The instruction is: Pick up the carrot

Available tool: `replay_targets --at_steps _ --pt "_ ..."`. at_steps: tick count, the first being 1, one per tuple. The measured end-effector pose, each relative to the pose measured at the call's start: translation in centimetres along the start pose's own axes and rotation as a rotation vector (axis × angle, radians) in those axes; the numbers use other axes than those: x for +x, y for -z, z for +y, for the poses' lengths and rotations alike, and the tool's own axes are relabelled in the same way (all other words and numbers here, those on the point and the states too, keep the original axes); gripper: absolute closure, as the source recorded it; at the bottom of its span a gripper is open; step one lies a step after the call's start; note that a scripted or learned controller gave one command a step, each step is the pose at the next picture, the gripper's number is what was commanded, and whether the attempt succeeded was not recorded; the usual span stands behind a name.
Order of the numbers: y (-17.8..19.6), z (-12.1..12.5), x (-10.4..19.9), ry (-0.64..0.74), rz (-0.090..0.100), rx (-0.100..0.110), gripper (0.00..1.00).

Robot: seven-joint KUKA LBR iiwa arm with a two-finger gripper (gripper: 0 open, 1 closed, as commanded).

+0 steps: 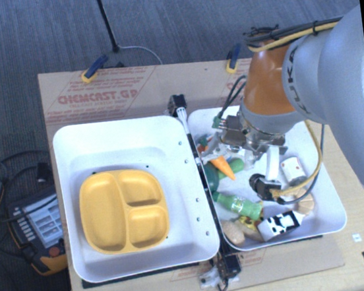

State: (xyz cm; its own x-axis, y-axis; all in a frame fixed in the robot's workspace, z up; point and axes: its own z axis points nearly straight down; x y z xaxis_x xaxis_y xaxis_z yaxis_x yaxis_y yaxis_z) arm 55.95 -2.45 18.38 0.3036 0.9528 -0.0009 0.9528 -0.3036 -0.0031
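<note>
The carrot (223, 167) is small and orange, with a green end beside it. It lies in the left part of the right bin (334, 211), close to the wall between the bins. My gripper (228, 135) hangs low over that bin, just above and slightly right of the carrot. The grey wrist and its orange band hide much of the gripper. Whether it touches the carrot is not visible.
Around the carrot lie a green bottle (238, 205), a black-and-white toy (279, 224), a white block (292, 169) and beige pieces (236, 231). The left bin (75, 139) holds a yellow divided plate (122, 209). Black cables loop near my wrist.
</note>
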Motion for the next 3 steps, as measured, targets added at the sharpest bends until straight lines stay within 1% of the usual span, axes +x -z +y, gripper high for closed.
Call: replay_targets --at_steps 2,3 --pt "0.0 0.0 0.0 0.000 0.000 0.000 0.00" --pt "-9.5 1.0 -8.5 -0.215 0.004 -0.005 0.00"
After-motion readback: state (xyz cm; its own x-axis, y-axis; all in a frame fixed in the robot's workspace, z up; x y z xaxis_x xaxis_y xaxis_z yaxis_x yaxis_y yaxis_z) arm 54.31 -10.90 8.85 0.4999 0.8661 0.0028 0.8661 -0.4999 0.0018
